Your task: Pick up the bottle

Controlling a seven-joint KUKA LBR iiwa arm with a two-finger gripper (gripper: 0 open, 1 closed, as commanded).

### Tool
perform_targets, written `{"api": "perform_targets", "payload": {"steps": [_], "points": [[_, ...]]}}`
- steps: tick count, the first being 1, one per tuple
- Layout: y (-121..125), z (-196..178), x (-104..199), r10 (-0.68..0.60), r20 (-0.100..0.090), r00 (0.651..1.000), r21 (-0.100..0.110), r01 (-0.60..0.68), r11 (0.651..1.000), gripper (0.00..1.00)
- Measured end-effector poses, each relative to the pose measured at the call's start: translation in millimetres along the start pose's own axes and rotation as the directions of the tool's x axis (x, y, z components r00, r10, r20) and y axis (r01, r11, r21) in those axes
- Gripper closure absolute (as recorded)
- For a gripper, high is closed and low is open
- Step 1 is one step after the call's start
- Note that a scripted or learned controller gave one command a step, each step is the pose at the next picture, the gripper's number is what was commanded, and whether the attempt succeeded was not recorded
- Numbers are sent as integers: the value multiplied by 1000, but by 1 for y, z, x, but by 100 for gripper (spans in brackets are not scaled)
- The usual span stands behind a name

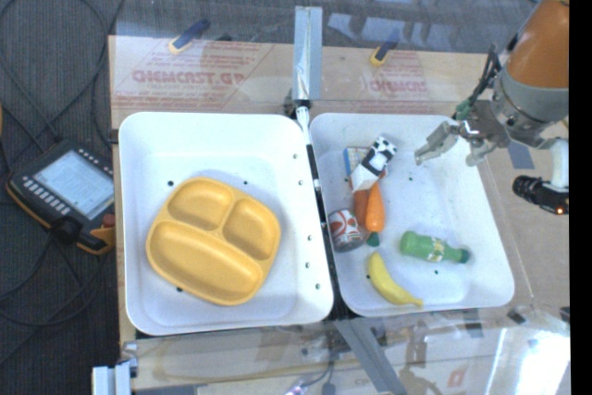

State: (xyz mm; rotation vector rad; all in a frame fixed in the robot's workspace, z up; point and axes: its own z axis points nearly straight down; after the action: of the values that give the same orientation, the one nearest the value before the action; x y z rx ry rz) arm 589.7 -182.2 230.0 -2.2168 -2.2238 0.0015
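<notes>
The green bottle (433,247) is seen lying on its side in the right bin (481,199), beside the banana (391,281). It is judged light, rigid and slippery, best gripped across the body. The gripper (455,143) is held spread apart, empty.

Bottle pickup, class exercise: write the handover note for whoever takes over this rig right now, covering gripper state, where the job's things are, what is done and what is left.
Gripper: open, holding nothing, above the right bin's upper right corner.
Green bottle: lying on its side in the right bin, lower right part, apart from the banana below it and the carrot to its left.
Left bin: holds the yellow divided tray.
Done: nothing yet; bottle untouched.
Left: move over the bottle, descend, grasp and lift.
</notes>
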Motion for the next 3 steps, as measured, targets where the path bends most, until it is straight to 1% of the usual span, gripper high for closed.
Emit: {"api": "perform_targets", "payload": {"steps": [1,2,3], "points": [[-51,131,-30,115,-9,993,-4,-115,993,0],[-101,139,20,213,4,977,-20,-213,977,0],[-99,139,55,313,2,950,-22,-313,950,0]]}}
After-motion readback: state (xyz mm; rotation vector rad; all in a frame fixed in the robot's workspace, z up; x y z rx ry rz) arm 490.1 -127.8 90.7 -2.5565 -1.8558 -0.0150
